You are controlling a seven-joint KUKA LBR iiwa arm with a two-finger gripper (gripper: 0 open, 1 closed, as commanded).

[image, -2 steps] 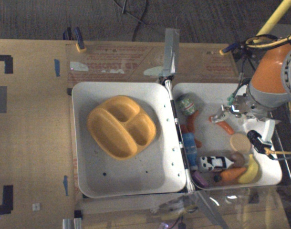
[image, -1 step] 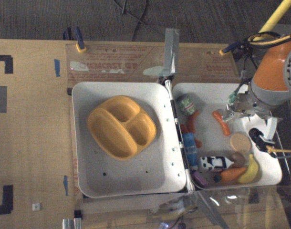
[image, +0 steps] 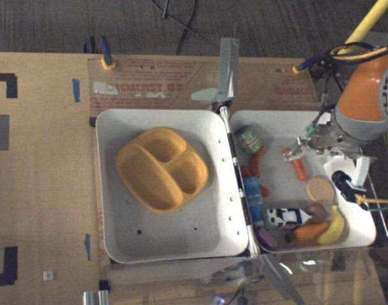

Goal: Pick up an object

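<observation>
The gripper (image: 300, 150) is hovering over the right bin (image: 280, 189); its jaws' state I cannot tell. Just beside it, a small orange-red piece (image: 299, 168) is lying on the bin floor.

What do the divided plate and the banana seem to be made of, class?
Plate: likely moulded plastic, matte orange-yellow, with smooth rounded compartment walls. Banana: probably toy plastic, evenly yellow and slightly glossy, though the view leaves a real one possible.

Soft, even overhead light — faint shadows, mild blur, slightly washed-out white bins (image: 111, 189).
</observation>
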